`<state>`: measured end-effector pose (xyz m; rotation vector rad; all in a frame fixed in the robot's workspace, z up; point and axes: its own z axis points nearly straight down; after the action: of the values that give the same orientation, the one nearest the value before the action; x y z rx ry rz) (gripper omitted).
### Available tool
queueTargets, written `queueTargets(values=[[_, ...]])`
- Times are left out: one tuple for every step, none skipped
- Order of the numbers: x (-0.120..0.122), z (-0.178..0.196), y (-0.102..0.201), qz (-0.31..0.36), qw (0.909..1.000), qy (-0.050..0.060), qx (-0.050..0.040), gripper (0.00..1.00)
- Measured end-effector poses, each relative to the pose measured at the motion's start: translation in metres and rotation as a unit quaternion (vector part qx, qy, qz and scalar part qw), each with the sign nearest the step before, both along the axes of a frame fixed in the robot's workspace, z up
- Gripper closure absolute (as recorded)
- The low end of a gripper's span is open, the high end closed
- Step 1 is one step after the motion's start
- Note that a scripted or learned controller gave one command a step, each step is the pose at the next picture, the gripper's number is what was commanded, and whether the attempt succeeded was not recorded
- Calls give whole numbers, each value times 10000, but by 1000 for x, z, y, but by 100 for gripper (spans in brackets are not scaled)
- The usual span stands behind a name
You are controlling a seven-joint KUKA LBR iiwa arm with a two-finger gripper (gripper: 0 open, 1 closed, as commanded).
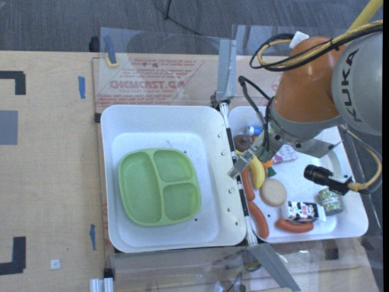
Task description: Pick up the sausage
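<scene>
The long reddish-orange sausage (258, 218) lies unheld along the left wall of the right shallow white bin (355, 224), close to the lower corner, crowded by a round beige disc (273, 192) and yellow banana (258, 172). The tool (242, 163) hangs above that wall; whether it is wide or narrow cannot be told.

a reddish sausage (260, 220) lies lengthwise along the right bin's (358, 224) left wall, near its front.

Sausage (259, 219) hemmed: bin wall (245, 215) left, biscuit (273, 192) right.
</scene>
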<state>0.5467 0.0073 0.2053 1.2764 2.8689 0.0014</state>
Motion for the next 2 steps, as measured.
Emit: queueTargets(values=[[-67,-20,-2,39,10000,0,1,0],[-67,-21,-65,24,10000,-5,-4,0]])
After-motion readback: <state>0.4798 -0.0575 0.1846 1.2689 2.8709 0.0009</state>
